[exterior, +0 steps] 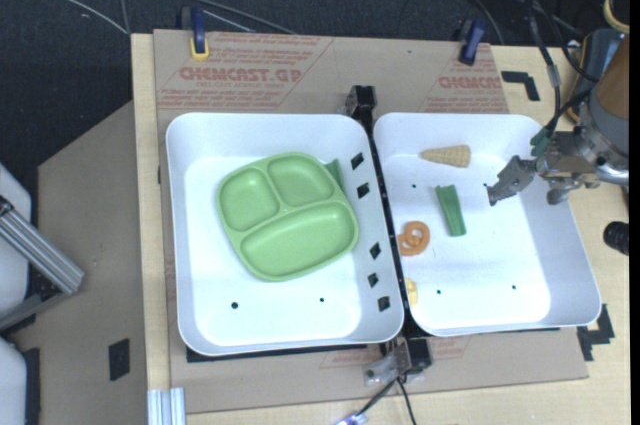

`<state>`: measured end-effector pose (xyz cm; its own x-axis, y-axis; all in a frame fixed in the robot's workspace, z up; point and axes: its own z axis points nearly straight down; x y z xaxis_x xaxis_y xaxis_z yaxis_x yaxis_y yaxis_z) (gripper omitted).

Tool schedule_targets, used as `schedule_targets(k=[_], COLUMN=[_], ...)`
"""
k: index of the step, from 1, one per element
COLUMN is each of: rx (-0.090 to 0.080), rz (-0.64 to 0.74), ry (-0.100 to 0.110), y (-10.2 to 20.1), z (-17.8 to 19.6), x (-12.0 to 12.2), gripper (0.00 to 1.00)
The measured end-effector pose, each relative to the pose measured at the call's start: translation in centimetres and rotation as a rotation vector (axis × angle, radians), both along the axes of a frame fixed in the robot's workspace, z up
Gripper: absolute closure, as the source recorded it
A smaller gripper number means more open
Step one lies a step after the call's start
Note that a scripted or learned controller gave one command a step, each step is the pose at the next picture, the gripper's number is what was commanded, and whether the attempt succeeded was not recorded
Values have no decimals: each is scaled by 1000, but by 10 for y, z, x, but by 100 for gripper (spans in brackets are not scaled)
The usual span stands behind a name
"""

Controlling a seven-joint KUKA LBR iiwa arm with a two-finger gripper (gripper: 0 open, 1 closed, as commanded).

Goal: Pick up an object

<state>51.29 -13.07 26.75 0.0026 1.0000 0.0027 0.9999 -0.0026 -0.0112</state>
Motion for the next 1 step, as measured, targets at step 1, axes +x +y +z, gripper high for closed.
schedule_targets(k=[1], rx=[-2], rz=[2], ry=[-10], y=[0], z=[5], x=[2], gripper=[0])
